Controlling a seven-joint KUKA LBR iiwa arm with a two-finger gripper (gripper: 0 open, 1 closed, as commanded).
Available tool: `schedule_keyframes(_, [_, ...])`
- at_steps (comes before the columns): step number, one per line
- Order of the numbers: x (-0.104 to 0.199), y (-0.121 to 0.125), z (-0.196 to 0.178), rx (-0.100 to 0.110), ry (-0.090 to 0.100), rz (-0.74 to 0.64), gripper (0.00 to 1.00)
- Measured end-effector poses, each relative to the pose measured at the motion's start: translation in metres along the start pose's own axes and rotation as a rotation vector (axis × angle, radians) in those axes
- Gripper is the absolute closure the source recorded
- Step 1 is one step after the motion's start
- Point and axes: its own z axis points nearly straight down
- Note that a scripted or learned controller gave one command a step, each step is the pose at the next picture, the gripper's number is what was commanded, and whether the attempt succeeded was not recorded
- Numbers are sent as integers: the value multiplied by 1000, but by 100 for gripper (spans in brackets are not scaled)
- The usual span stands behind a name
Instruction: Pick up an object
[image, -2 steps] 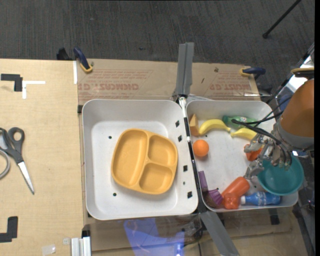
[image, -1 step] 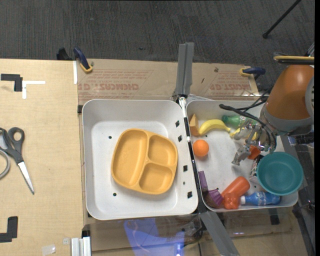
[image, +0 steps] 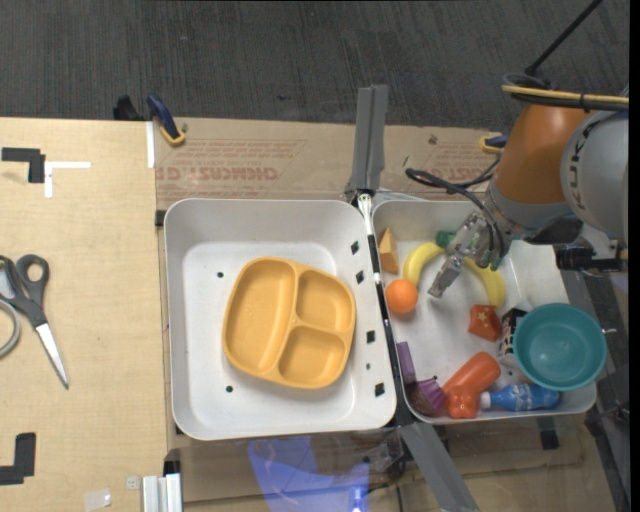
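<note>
**A:** Starting nearest, any writing you can read?

**B:** The blue-and-white bottle (image: 520, 399) lying at the near edge of the right bin (image: 455, 345) has a label, too small to read. Beside it lies an orange bottle (image: 468, 384), long axis slanting up to the right. The red carton (image: 485, 322) shows a yellow mark, unreadable. A teal bowl (image: 557, 346) sits at the bin's right side.

**B:** In the left bin (image: 185, 330) is a yellow divided plate (image: 290, 322).

**A:** And the gripper?

**B:** The gripper (image: 447, 279) hangs over the banana (image: 425, 262), its fingers narrow with nothing between them. The banana curves, one end toward the orange ball (image: 402, 297).

**A:** Farther back?

**B:** The cardboard (image: 250, 165) carries red lettering, reversed; I can't make it out. Scissors (image: 35, 315) lie at left.
</note>
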Motion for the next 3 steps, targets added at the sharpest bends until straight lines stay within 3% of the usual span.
schedule_keyframes(1, [-3,2,-12,-4,-15,-4,100])
schedule_keyframes(2, [32,61,-101,-6,-10,67,100])
schedule_keyframes(3, [10,16,-86,-4,-8,211,100])
